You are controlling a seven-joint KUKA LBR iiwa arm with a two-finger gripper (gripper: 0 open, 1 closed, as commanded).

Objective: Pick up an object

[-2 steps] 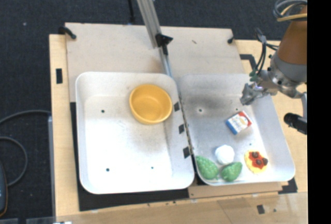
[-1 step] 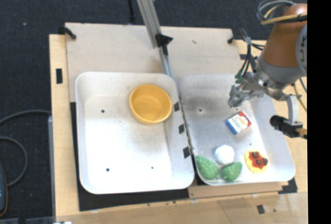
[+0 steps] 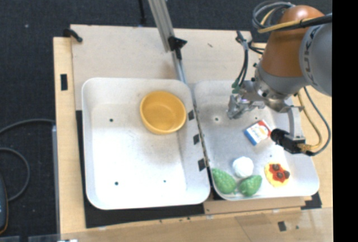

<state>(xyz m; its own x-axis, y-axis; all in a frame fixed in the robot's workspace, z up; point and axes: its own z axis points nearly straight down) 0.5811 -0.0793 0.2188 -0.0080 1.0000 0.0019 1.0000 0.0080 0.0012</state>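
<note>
My gripper (image 3: 237, 108) hangs over the upper middle of the right bin (image 3: 215, 98), with bare bin floor beneath it. A small white, blue and orange box (image 3: 257, 132) lies just right of and below it, apart from the fingers. Nearer the front edge sit a white ball (image 3: 243, 166), two green lumpy objects (image 3: 224, 181) (image 3: 250, 185) and a yellow piece with red and black marks (image 3: 277, 174). A yellow bowl (image 3: 163, 112) rests in the left bin (image 3: 112, 179) near its top right.
A slanted metal pole (image 3: 159, 9) rises from the divide between the bins at the back. Black cables (image 3: 305, 140) loop off the arm over the right bin's right side. The wooden bench edge (image 3: 61, 123) surrounds both bins.
</note>
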